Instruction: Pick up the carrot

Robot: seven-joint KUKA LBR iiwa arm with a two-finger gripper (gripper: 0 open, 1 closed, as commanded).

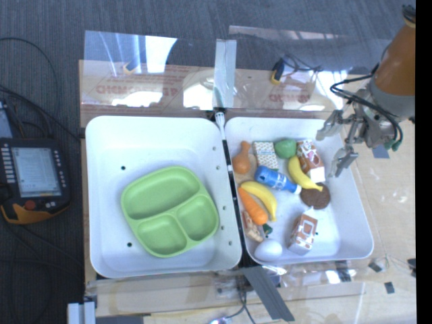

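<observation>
A: Where is the small orange plastic carrot with the green top at this moment?

B: It lies in the right shallow white bin, near the left wall of this bin, in the lower half. It is just under the curved yellow plastic banana and touches it, I think. Its long axis goes at a slant, from upper left to lower right, with the green top at the lower right end.

A: And the two-finger grey metal gripper?

B: It hangs over the upper right corner of the same bin, close to the right rim. So the carrot lies to the left of the gripper and lower in the camera view, on the opposite side of the bin. Between them I see the blue plastic bottle, a second yellow banana and the round brown cookie.

A: Is the gripper open?

B: Yes, the two fingers stand apart, with a clear gap, and nothing is between them. It touches nothing that I can see.

A: What does the next move need, in your opinion?

B: The arm must travel across the bin, over the toys, and turn the gripper so the fingers close across the short side of the carrot. The banana beside it leaves little room, so a finger may land on the banana.
</observation>
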